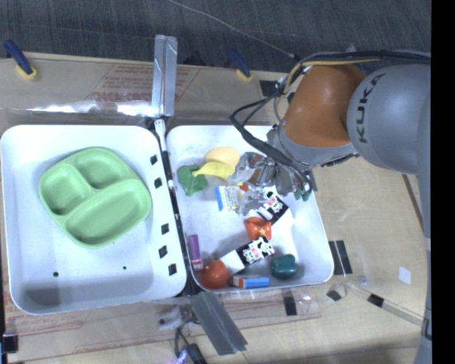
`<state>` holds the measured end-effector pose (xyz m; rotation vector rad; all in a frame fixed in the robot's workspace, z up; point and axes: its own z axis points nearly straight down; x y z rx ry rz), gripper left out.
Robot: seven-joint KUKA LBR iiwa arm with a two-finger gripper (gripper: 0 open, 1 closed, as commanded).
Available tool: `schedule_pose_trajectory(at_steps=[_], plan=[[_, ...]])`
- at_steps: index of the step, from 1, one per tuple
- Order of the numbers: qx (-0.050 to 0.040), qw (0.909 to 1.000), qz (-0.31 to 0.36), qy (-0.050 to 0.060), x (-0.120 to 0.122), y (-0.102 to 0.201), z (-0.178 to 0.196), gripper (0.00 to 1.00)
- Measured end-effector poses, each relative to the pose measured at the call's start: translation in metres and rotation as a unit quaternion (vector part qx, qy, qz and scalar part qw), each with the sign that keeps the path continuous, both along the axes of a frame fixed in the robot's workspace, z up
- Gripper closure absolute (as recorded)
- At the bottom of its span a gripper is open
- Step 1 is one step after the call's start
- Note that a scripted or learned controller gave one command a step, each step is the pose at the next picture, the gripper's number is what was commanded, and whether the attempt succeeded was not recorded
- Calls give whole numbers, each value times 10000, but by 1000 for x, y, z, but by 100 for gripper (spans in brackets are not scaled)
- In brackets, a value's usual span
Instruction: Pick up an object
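Toys are crowding the right bin (312, 226); the gripper (256, 179) is hovering there, grip state unclear; you're wise targeting the banana (220, 163) at ten o'clock.

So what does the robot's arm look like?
The arm is fat, round and grey, with a shiny orange band near its end and dark KUKA letters on the side. Black cables loop around it. The gripper is small, silvery metal.

A light green divided plate (95, 194) lies in a white bin (30, 279); two cow-patterned black-and-white blocks (255, 250) nearby.
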<state>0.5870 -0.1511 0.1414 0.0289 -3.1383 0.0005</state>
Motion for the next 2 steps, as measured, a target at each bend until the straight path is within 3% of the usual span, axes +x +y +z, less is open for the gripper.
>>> schedule_pose_trajectory(at_steps=[1, 2], plan=[[-14, 9991, -414, -64, -58, -2, 93, 100], [13, 9981, -618, 28, -10, 12, 5, 100]])
